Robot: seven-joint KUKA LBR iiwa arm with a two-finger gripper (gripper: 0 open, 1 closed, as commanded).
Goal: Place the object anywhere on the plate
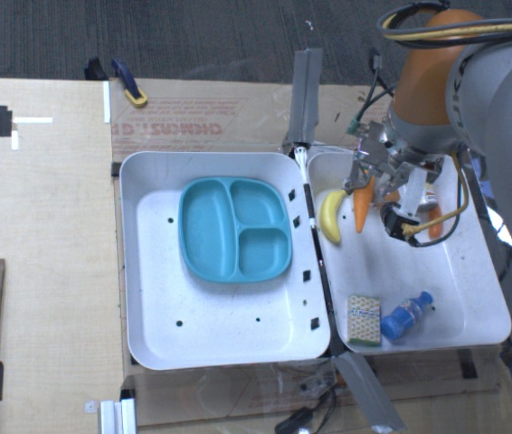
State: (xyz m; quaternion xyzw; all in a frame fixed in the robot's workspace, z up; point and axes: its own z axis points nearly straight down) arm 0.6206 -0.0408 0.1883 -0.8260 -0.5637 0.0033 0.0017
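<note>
A light blue divided plate (235, 229) lies in the left bin (152, 324), near its middle. My gripper (363, 183) hangs over the upper left part of the right bin (473, 328). It is shut on the top of an orange carrot (362, 211), which points straight down from the fingers. The carrot's tip sits just right of a yellow banana (330, 216) that lies by the bin's left wall. The plate is well to the left of the gripper, across the divider between the bins.
In the right bin's front part lie a small greenish box (364, 320) and a blue bottle (407, 315). Another orange-red item (433, 221) shows behind the wrist cables. The grey arm covers the bin's upper right.
</note>
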